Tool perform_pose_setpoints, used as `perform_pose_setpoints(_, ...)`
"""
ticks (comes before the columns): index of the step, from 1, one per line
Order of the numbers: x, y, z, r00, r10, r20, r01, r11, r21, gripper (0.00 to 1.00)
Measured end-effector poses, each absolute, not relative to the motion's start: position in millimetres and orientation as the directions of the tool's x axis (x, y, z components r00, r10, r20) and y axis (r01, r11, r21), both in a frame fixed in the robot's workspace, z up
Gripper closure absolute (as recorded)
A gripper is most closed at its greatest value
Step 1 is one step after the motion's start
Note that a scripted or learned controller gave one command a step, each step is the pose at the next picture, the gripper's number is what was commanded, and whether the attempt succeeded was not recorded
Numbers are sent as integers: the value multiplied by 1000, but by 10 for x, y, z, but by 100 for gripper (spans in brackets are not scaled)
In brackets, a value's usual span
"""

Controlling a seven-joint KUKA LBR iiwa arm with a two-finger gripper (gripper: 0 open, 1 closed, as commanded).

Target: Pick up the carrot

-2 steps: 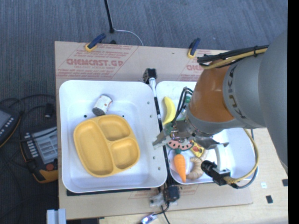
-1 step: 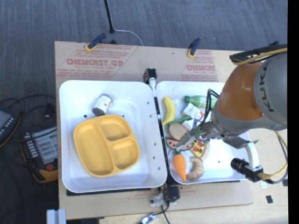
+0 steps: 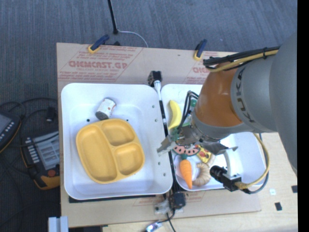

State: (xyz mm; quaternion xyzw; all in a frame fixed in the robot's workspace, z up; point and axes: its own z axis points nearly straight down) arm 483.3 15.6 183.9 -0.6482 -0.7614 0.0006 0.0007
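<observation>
The orange carrot (image 3: pixel 186 172) lies with its green top pointing away from me, near the front left corner of the right bin (image 3: pixel 251 141). The gripper (image 3: pixel 179 140) hangs just above and behind it, over the bin's left side, close to the divider between the bins. A watermelon slice (image 3: pixel 186 150) lies between the gripper and the carrot. The arm's grey and orange wrist (image 3: pixel 227 100) covers much of the right bin.
A banana (image 3: pixel 174 114) lies at the back left of the right bin, and a beige knobbly piece (image 3: pixel 203 174) sits right of the carrot. The left bin (image 3: pixel 77 95) holds a yellow divided tray (image 3: pixel 110 150) and a small can (image 3: pixel 105 108).
</observation>
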Motion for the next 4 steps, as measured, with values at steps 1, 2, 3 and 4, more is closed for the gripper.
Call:
perform_pose_setpoints(1, 4886, -721, 1916, -45, 999, -2, 999, 45, -1, 0)
perform_pose_setpoints(2, 4880, -959, 982, -24, 1000, -4, 1000, 24, 13, 0)
perform_pose_setpoints(3, 4880, -983, 1080, -20, 1000, -9, 1000, 21, 15, 100)
perform_pose_setpoints(4, 4879, -968, 934, 25, 1000, -3, 1000, -25, 13, 100)
